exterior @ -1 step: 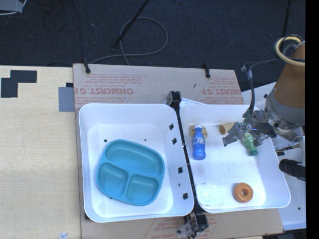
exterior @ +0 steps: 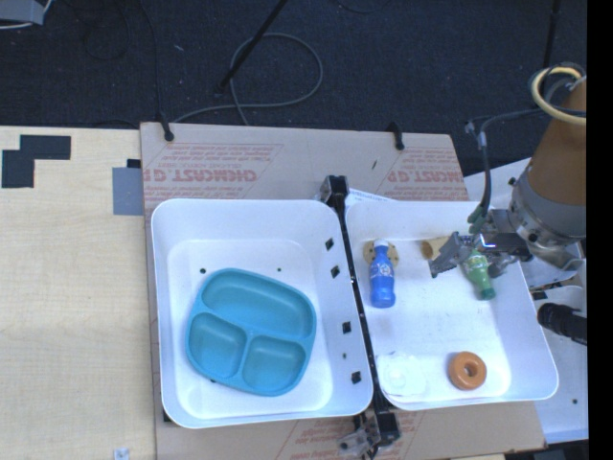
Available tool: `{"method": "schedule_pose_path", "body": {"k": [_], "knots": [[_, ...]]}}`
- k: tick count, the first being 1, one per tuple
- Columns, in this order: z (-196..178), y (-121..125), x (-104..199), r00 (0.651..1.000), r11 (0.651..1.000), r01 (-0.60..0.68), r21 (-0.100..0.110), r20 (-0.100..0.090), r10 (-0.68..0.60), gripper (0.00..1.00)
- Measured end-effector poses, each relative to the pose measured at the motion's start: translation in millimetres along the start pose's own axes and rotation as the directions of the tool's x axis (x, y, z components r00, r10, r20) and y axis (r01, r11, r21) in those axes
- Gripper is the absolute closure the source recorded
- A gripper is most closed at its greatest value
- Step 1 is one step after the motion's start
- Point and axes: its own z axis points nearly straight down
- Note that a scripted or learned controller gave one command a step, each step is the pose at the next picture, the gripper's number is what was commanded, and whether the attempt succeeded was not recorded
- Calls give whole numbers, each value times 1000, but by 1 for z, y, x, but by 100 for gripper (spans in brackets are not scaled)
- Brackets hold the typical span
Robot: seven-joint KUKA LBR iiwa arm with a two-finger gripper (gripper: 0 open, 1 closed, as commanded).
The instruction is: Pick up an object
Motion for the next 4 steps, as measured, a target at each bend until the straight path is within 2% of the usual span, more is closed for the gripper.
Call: {"method": "schedule_pose_path", "body": {"k": [1, 3, 4], "knots": [[64, -2, 5, 1000, 1000, 0, 8, -2, 0, 0], [190, 0, 10, 1000, 1000, -1, 9, -2, 1, 0], [177, 1, 8, 1000, 1000, -8, 6, -2, 8, 100]]}}
